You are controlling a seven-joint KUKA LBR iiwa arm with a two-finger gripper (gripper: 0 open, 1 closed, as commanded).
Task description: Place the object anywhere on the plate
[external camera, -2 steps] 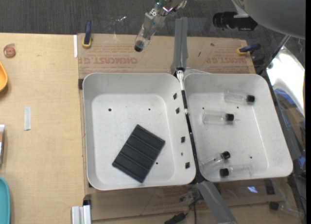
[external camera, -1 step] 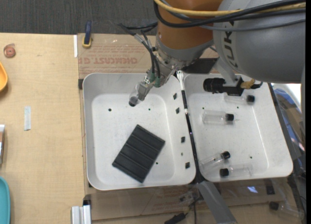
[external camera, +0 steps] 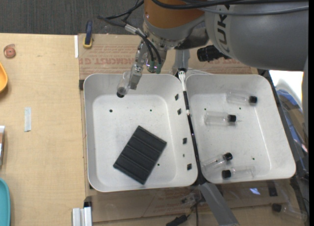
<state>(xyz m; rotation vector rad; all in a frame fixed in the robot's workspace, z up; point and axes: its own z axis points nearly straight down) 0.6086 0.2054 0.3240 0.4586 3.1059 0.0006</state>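
Note:
A black ribbed plate [external camera: 141, 154] lies flat and at an angle in the left bin [external camera: 98, 122], near its front. My gripper [external camera: 139, 69] hangs over that bin's back edge, shut on a clear vial [external camera: 127, 81]. The vial slants down to the left, and its black cap is at the low end, just above the bin's back wall. The plate sits well forward of the held vial. Several more clear vials with black caps, such as one [external camera: 220, 119] near the middle, lie in the right bin [external camera: 274, 137].
The arm's big grey and orange body fills the upper right above both bins. Black clips line the divider [external camera: 188, 122] between the bins. A wooden table [external camera: 44, 122] to the left bears small items. Cardboard [external camera: 108, 56] lies behind the bins.

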